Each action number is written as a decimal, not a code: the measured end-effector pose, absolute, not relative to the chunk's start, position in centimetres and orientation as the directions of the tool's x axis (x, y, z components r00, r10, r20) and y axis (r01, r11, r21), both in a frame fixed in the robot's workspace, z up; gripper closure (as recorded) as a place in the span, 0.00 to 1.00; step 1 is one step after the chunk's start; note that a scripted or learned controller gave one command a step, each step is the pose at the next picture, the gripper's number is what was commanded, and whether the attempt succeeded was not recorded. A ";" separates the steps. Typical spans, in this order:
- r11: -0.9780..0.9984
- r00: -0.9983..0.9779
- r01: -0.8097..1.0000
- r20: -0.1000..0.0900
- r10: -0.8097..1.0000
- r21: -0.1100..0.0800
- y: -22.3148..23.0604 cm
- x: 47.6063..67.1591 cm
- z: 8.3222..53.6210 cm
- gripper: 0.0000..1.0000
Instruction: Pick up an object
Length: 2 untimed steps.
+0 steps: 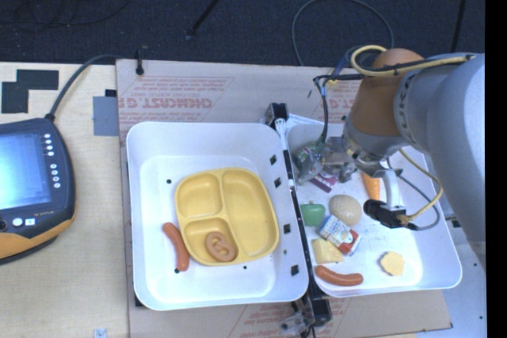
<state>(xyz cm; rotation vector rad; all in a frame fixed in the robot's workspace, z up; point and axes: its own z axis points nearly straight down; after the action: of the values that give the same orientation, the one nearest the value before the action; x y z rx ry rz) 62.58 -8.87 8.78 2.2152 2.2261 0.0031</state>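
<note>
Near right bin's (444, 269) left wall, end effector (317, 162)

cardboard sheet (198, 95) | red print, upside down, reads "CHOMCRZT, G" roughly | other print illegible

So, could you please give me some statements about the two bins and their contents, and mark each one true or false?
1. The yellow tray lies in the left bin. True.
2. A pretzel lies in one compartment of the yellow tray. True.
3. The sausage in the left bin lies inside the yellow tray. False: it lies on the bin floor, left of the tray.
4. The end effector is over the left bin. False: it is over the right bin, near its upper left corner.
5. The right bin holds one single item. False: it holds several, including a green piece and another sausage.
</note>
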 end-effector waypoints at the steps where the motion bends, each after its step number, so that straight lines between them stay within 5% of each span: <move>1: 0.004 -0.004 1.000 0.001 1.000 -0.006 -10.1 64.4 8.7 0.00; 2: 0.003 -0.003 1.000 0.002 1.000 -0.006 -10.1 64.3 9.7 1.00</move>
<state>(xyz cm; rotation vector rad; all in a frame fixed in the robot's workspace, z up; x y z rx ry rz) 64.30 -10.12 9.69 2.2215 2.2290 -0.0048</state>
